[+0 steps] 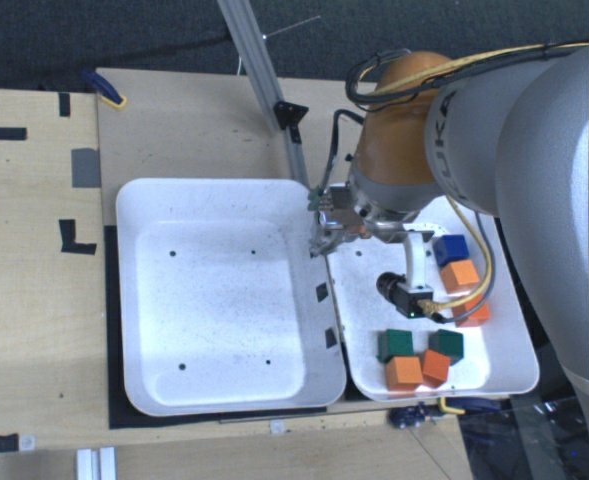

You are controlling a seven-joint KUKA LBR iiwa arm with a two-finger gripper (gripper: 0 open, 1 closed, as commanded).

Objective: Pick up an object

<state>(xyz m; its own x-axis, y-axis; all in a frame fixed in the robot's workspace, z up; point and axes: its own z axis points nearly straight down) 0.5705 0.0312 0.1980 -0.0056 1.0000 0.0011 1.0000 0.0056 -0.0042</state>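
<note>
A single fixed camera looks down at a slant from fairly near above the bench, framing one white bin toward 8 o'clock, a second bin toward 4 o'clock and the arm entering from 3 o'clock.

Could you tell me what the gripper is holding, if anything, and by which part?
Cannot be told; the gripper hangs by the right bin's left wall, apart from the blocks.

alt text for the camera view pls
A grey arm reaches from the right over the right bin, its gripper near the wall shared with the left bin. A blue block, orange blocks and green blocks lie in the right bin.
</note>
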